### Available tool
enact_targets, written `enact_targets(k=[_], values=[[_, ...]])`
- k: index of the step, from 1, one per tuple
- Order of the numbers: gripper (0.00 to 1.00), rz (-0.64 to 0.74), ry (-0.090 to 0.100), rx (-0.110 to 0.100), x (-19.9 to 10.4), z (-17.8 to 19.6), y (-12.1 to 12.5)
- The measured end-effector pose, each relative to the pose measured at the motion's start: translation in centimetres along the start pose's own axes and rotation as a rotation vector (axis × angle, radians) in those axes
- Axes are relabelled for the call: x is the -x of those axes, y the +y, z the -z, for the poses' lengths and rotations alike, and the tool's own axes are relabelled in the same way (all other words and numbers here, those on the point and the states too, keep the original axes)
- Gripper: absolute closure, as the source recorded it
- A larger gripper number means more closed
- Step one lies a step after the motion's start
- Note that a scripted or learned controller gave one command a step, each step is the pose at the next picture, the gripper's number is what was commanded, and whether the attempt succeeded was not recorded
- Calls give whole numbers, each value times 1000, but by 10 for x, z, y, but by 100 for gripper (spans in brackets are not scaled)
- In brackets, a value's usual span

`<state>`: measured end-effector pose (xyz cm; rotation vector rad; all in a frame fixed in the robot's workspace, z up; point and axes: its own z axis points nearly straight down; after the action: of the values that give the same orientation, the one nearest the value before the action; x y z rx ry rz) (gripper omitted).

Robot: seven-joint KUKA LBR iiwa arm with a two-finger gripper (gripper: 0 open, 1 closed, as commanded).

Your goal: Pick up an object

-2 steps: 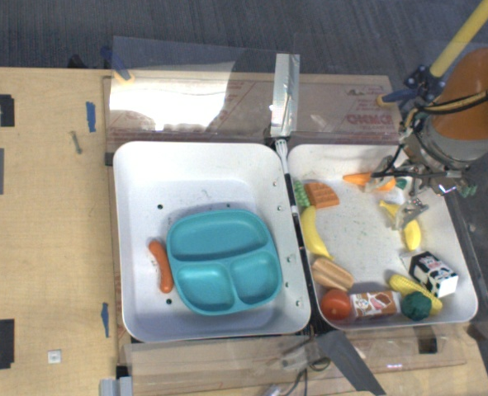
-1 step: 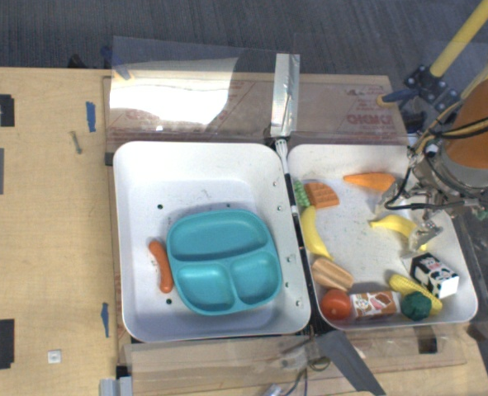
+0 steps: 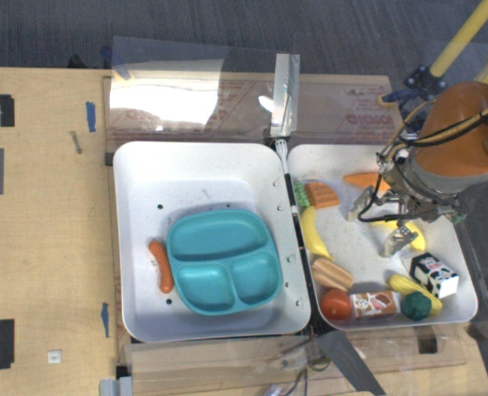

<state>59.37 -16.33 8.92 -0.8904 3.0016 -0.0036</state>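
At 6 o'clock in the right bin lie a tomato and a can, untouched. The gripper hangs low at 3 o'clock over a small yellow object; whether it grips cannot be determined. No object is lifted; the pick remains outstanding.

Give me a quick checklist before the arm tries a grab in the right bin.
1. Hand over the right bin: ok.
2. Grip state: cannot tell.
3. Anything held: cannot tell; a yellow piece sits right by it.
4. Targets within the bin, such as banana, tomato, dice: ok.
5. Room around targets: not ok; tomato, can and hot dog are packed together.
6. Cables near the hand: cannot tell if they snag.
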Motion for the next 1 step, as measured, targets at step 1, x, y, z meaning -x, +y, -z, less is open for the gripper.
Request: enact_targets(k=[1], values=[[0, -70, 25, 32, 39, -3, -70]])
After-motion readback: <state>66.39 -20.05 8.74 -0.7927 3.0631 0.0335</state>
